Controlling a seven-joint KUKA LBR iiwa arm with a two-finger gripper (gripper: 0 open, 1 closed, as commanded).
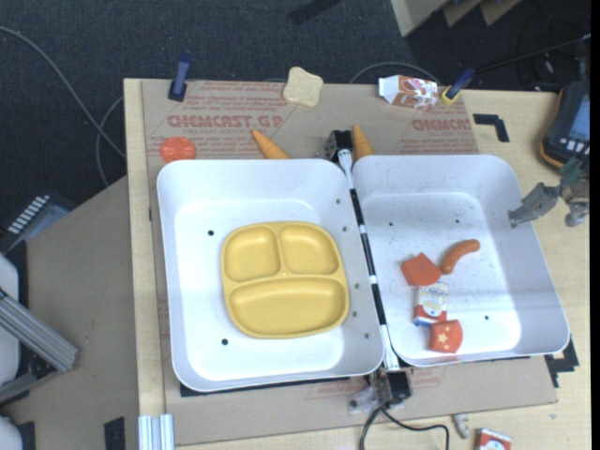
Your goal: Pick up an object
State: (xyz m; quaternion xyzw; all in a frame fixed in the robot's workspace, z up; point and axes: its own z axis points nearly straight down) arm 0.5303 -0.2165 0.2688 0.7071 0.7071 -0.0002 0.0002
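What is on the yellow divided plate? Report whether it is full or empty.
Empty. The yellow divided plate lies flat in the left bin, and all three of its compartments show bare yellow surface.

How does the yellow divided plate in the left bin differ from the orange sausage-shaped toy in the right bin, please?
The yellow divided plate is far larger than the orange sausage-shaped toy. The plate is broad, flat and split into three compartments; the sausage is a slim curved rod. The plate lies alone in its bin; the sausage has other small items nearby. Both rest on white bin floors.
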